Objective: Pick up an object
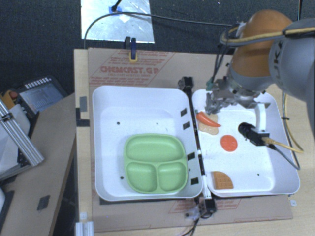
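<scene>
My gripper (pixel 211 108) hangs low over the far left part of the right bin (pixel 283 173), right above an orange carrot-shaped piece (pixel 207 119) that lies near the bin's left wall. A pale yellowish piece (pixel 211 130) lies just under the carrot. A red-orange round slice (pixel 229 143) rests in the middle of the same bin. A brown waffle-like piece (pixel 222 180) sits near its front left corner. The fingertips are hard to make out against the carrot, and nothing is seen held between them.
The left bin (pixel 113 107) holds a green three-compartment plate (pixel 155 162) in its front half. A black divider (pixel 193 132) runs between the two bins. The arm's grey and orange body (pixel 261 43) looms over the right bin's back.
</scene>
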You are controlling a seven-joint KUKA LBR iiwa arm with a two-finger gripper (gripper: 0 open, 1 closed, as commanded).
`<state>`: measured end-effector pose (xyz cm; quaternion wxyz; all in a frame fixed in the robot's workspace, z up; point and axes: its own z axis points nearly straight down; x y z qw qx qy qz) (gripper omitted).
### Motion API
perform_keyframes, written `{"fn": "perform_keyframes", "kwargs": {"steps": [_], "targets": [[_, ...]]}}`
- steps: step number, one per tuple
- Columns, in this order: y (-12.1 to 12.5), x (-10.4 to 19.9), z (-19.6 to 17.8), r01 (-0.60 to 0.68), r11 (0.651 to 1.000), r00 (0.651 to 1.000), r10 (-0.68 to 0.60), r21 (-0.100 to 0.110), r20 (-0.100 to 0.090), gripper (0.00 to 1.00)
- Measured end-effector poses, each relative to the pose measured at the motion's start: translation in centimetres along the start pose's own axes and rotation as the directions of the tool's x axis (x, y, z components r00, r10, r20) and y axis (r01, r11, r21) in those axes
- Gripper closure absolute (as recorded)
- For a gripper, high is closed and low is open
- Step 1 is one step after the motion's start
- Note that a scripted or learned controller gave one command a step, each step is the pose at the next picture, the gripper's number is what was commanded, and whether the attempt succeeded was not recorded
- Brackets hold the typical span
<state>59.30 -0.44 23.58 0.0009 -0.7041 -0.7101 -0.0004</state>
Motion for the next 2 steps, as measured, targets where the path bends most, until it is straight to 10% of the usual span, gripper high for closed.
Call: {"fn": "perform_keyframes", "kwargs": {"steps": [2], "targets": [[-4.9,11.3,0.9,0.002,1.000,1.000,-0.002,0.000,-0.001,1.00]]}}
